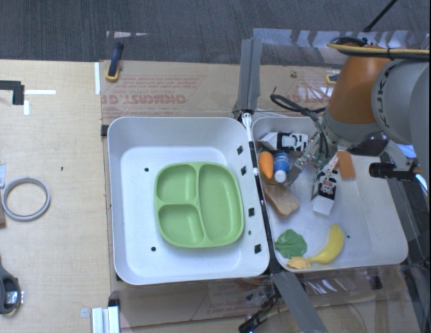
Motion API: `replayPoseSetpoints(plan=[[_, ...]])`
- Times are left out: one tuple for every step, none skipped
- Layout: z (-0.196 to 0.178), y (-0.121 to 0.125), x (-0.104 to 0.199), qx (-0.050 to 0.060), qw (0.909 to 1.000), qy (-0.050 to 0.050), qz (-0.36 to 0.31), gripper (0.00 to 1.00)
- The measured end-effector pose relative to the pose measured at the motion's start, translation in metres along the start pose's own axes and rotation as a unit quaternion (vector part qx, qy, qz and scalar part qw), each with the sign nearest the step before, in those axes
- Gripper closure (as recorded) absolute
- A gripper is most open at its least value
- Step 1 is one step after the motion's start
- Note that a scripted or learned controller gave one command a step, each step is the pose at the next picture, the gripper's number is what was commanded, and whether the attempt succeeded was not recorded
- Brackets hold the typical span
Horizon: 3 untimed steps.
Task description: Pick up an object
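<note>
Apparently gripper [314, 159] hangs above right bin [382, 248] clutter.

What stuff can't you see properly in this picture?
- Gripper: the camera view shows the arm's wrist covering it, so open or shut is unclear.
- Black-and-white item: partly behind cables, too small to name.
- Scissors: cut off by the left edge.
</note>
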<state>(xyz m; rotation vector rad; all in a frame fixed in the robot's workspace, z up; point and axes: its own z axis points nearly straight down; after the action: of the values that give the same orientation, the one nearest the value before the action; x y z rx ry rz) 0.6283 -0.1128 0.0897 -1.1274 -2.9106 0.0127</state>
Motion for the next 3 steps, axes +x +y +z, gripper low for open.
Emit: replayPoseSetpoints(plan=[[-0.002, -0.028, 0.026, -0.008, 0.9959, -0.008, 0.089, 0.00], [-0.002, -0.018, 0.036, -0.008, 0.9901, -0.008, 0.140, 0.00], [0.000, 0.006, 0.005, 0.006, 0.9959, 0.005, 0.090, 0.00]])
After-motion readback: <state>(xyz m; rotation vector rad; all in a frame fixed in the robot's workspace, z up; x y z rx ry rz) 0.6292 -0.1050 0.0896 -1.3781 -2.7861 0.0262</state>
